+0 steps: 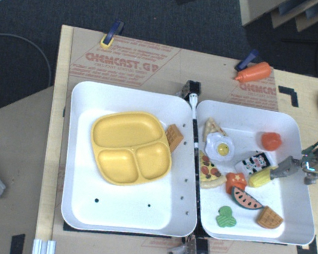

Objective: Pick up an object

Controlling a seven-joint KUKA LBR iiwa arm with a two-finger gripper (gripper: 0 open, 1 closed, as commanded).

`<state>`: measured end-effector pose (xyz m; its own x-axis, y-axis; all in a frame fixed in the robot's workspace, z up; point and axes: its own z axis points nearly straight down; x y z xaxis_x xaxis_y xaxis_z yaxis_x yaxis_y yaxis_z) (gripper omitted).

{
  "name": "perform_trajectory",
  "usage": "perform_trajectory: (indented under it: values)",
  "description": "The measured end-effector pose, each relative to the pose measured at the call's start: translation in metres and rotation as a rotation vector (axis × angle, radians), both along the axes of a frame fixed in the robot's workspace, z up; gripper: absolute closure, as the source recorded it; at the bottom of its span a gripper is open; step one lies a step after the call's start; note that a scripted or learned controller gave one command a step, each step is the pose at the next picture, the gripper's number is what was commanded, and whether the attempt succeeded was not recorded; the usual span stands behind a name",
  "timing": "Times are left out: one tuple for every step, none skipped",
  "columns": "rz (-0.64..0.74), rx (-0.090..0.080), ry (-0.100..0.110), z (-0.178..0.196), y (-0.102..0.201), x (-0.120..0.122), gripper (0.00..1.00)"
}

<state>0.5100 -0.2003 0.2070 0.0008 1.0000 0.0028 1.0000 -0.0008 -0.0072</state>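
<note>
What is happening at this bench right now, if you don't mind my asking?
A robot arm is reaching in from the right over the right bin, which holds a scatter of toy food. Its gripper sits low beside a yellow banana-like piece, near a slice of watermelon and a red tomato. Nothing looks lifted yet. The left bin holds a yellow divided plate.

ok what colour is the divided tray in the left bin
Yellow; the divided tray shows plainly in the camera view.
</note>
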Motion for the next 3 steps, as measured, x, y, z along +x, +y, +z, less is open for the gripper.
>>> perform_trajectory:
  values:
    - [0.000,0.000,-0.001,-0.043,-0.001,0.000,0.00]
    - [0.000,0.000,0.000,-0.106,-0.003,-0.005,0.00]
    - [0.001,-0.001,-0.003,-0.124,-0.002,-0.005,0.00]
